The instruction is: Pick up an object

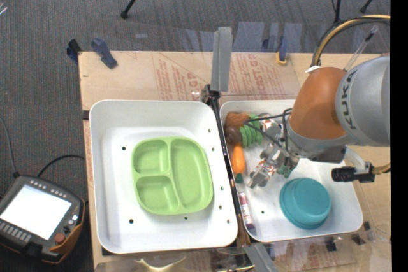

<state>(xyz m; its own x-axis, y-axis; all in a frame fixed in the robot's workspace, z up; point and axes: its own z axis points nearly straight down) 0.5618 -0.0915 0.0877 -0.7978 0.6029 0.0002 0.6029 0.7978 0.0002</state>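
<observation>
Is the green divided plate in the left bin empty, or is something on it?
Empty. The green plate lies flat in the left bin, and all three compartments show bare green.

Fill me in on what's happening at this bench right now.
A grey KUKA arm reaches in from the right over the right bin, its hand low among the clutter there: an orange carrot-like toy, a green ridged piece and a teal bowl. Nothing is visibly held yet. The left bin holds a green divided plate.
</observation>
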